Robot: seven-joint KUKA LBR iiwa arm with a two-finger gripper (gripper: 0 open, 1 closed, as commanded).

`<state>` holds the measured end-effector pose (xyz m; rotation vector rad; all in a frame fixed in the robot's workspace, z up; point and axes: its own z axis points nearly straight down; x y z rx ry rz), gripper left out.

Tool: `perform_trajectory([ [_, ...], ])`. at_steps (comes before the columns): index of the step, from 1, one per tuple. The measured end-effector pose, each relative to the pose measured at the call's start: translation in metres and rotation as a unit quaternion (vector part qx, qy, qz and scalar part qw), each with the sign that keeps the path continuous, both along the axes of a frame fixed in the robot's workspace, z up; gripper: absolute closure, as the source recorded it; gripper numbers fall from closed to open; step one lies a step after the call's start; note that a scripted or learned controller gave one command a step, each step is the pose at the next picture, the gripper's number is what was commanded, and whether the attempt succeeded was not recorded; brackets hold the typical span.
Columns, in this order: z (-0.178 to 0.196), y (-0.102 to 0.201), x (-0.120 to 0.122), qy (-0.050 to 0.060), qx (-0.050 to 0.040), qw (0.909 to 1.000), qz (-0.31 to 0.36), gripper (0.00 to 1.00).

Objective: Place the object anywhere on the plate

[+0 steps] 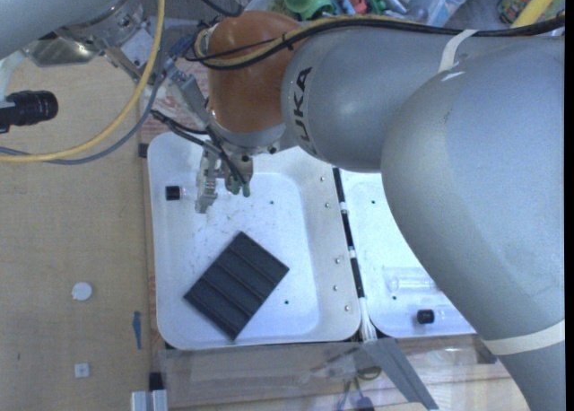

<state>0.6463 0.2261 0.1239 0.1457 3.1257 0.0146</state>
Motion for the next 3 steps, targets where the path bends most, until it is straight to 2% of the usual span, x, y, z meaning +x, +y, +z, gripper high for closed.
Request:
perform_trajectory([
  [1,-0.023,-0.004,-0.109,0.001,-0.0041,0.9987,0.052,1.0],
  [2,-0.016,-0.001,-0.165,0.009,-0.0037,0.9926,-0.121,1.0],
  [3,-0.023,-0.062,-0.165,0.004,-0.0008,0.9992,-0.039,1.0],
])
